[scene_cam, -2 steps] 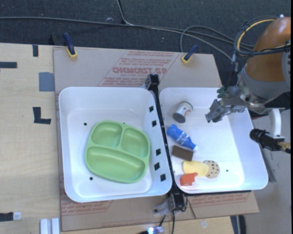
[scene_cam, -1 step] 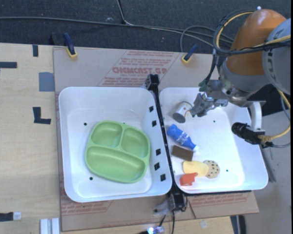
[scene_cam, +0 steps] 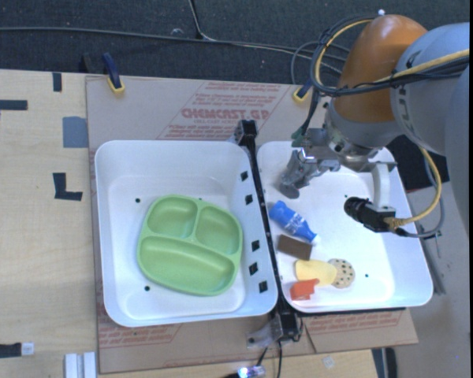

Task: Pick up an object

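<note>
Two shallow white plastic bins, joined along a black clip-studded seam (scene_cam: 256, 211) running top to bottom.

Left of the seam: left bin (scene_cam: 110, 168), taken up largely by a pale green three-compartment plastic tray (scene_cam: 191, 244). Lying flat, with bare white floor around it on every side, widest toward the far rim.

Right of the seam: right bin (scene_cam: 414, 290), with open floor across its middle and the part farthest from the seam. Five small things crowded in the seam-side lower part, with little clearance to the seam wall.

Grey metal gripper (scene_cam: 290, 183) over the upper part of the right bin, just right of the seam and tilted down toward it. Nothing seen in its grasp; whether apart or together not readable from this angle.

Below the gripper, just right of the seam: small blue plastic bottle (scene_cam: 292, 220), glossy, lying on its side at a slant, apart from the gripper's tip.

Next down, still close to the seam: brown rectangular block (scene_cam: 294, 247), at the bottle's lower end, touching or nearly so.

Further down, a little farther right of the seam: yellow rounded piece (scene_cam: 315, 271), with a small orange-red piece (scene_cam: 302, 290) against its lower left and a round tan chocolate-chip cookie (scene_cam: 342, 273) against its right side.
</note>
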Motion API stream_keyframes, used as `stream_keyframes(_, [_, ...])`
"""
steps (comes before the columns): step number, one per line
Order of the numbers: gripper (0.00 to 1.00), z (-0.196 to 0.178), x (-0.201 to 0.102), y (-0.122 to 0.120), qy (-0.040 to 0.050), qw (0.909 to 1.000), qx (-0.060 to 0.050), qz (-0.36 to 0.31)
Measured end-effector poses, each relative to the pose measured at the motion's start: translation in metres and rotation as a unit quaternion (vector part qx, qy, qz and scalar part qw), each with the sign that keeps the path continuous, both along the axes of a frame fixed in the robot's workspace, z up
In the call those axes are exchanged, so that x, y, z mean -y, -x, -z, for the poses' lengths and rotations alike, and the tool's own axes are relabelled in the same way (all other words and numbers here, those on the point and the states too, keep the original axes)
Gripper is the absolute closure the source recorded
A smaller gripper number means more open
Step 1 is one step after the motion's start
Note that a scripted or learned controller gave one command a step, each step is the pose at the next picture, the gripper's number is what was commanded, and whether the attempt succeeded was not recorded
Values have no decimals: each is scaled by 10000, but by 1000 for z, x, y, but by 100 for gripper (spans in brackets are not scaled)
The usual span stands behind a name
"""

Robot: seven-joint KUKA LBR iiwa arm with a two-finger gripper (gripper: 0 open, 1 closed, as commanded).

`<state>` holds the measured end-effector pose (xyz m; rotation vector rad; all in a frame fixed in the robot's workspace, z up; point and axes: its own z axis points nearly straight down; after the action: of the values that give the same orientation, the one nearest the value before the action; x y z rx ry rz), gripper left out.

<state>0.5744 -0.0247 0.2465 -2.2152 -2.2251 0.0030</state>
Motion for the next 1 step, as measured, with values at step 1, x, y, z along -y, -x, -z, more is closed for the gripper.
stream_keyframes(1, [100,11,-54,-22,-3,10000,6,-11])
